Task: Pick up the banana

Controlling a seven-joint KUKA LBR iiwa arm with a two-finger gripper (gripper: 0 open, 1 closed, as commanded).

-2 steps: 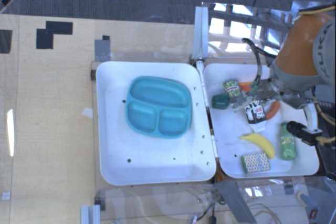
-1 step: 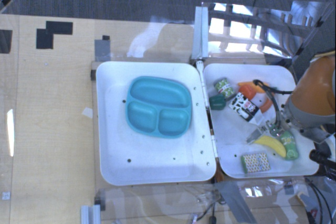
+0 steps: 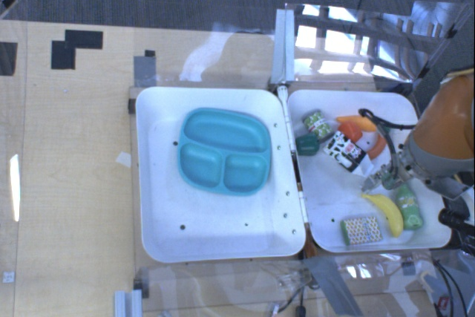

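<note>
The wooden worktop point(image 3: 67, 159) is being seen from above at a slant, with dark carpet lying beyond its far edge. Two shallow white bins are being carried on it side by side, their inner walls touching.

The left bin point(image 3: 159, 226) is being occupied by a blue divided plate point(image 3: 225, 150), which is lying near the middle, one long compartment on its far side and two smaller ones on its near side.

The right bin point(image 3: 326, 230) is being entered from the right by the grey arm point(image 3: 453, 141), its orange band showing large at the frame edge. The end effector point(image 3: 387, 176) is being held low over the bin, just above the stem end of the banana; whether its fingers are open or closed cannot be told, as they are blurred and small.

The banana point(image 3: 389, 209) is lying flat on the bin floor toward the near right, not lifted. A green bottle-like item point(image 3: 409, 208) is lying just beside it on the right. A green-and-white patterned block point(image 3: 361, 231) is resting near the front wall, left of the banana. Farther back, a black-and-white cow-patterned carton point(image 3: 344, 151), an orange toy point(image 3: 355, 124), a small labelled can point(image 3: 317, 122) and a dark green item point(image 3: 307, 145) are being seen clustered together.
</note>
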